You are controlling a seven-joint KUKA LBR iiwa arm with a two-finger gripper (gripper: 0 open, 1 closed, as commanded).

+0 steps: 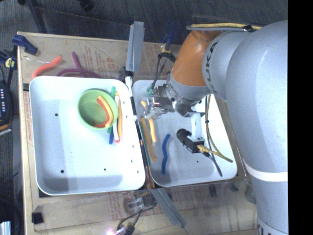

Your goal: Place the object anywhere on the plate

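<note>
Sticks are the candidates: an orange stick (152, 129) and a blue stick (165, 153) lie lengthwise in the right bin (225, 173), just below the gripper (155, 103), whose state I cannot tell. Across the divider, the green plate (93, 109) sits in the left bin (58, 146).

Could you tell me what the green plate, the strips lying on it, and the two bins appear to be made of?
Green plate: probably plastic, an even matte colour with a soft rounded rim.
Strips: likely soft rubber or silicone, since they curve along the plate instead of lying stiff; their orange, yellow and green look dull, not shiny.
Bins: seemingly moulded white plastic, smooth with a slight sheen and rounded corners.
</note>
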